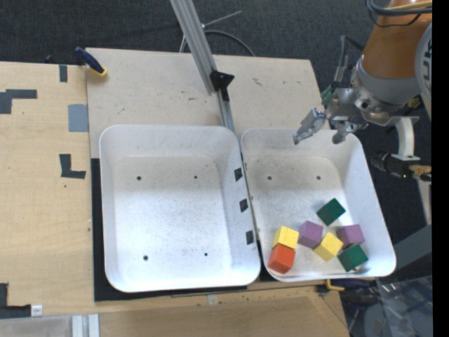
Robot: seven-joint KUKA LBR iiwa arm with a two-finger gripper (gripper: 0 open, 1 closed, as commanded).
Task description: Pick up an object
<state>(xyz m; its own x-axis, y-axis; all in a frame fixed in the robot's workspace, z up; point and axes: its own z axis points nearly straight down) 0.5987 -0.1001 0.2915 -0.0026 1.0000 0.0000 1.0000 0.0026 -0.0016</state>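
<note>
- Nearest the viewer, at the near edge of the right bin (365, 181), seven small blocks sit in a tight cluster; any of them could be the object to pick up.
- An orange block (281, 258) lies at the cluster's near left, with a yellow block (286, 236) touching its far side.
- A purple block (311, 232) sits just right of that, then a second yellow block (327, 246) turned at an angle.
- A dark green block (353, 256) rests close to the bin's near right corner, a second purple block (350, 233) just beyond it, and another green block (331, 210) farthest back in the cluster.
- The left bin (112, 188) stands alongside, its right wall touching the right bin's left wall.
- Farther back, the gripper (323, 130) hangs over the right bin's far edge, well apart from the blocks, its two fingers spread and holding nothing.
- Above it rise the grey wrist and orange band of the arm (396, 41).
- A slanted metal rail (196, 37) crosses the bench beyond the bins.
- Likely risk: the blocks touch one another, so descending fingers could land on a neighbour and scatter the cluster.
- Blocks near the bin's sloping wall may leave no room for a finger, causing a missed or slipping grasp.
</note>
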